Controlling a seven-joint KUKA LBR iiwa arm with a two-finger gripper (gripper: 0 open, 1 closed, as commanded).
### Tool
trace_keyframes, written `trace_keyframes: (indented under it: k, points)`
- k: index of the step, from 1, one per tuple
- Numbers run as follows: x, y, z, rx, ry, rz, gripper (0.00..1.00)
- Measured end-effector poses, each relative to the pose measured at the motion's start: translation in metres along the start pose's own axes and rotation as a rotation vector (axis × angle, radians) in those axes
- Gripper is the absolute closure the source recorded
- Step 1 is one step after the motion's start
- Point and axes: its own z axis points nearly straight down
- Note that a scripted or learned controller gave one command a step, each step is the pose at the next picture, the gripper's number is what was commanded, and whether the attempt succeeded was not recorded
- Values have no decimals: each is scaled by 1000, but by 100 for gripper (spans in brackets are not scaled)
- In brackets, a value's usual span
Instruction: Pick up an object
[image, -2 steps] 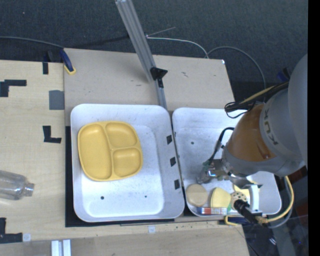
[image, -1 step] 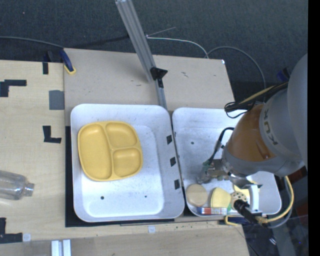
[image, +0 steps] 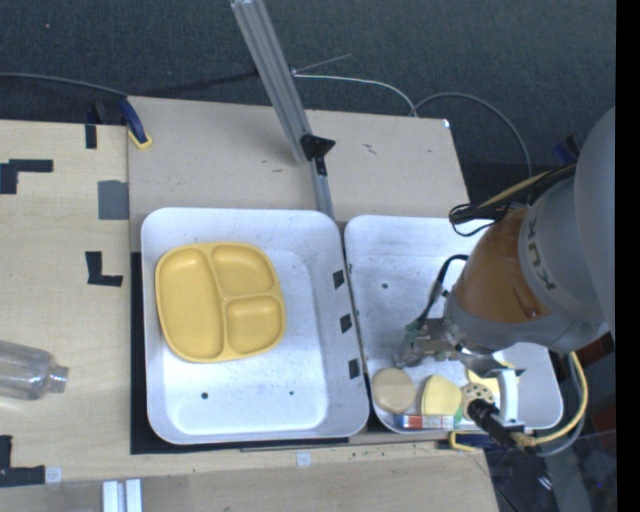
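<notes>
Two small rounded objects lie at the near edge of the right bin (image: 400, 250): a tan round piece (image: 393, 389) and, touching it on its right, a pale yellow piece (image: 438, 396). A thin strip with red and blue marks (image: 425, 423) lies just below them along the bin's front wall. The gripper (image: 428, 343) hangs just above and between the two pieces, over the tan one's upper right side; nothing can be seen between its fingers, and whether they are spread or pressed together cannot be made out from this angle. The grey arm with its orange band (image: 500, 275) covers most of the right side of that bin. In the left bin (image: 300, 380), well apart from the gripper, a yellow divided plate (image: 220, 300) with three compartments rests in the upper left part. A clear plastic bottle (image: 25, 370) lies on the bench (image: 60, 250) at the far left.
</notes>
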Motion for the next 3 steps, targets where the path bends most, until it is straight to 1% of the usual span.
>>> trace_keyframes:
  k: [2, 3]
  points:
    - [-5, 0, 0, 2, 4, -2, 100]
    - [-1, 0, 0, 0, -1, 0, 100]
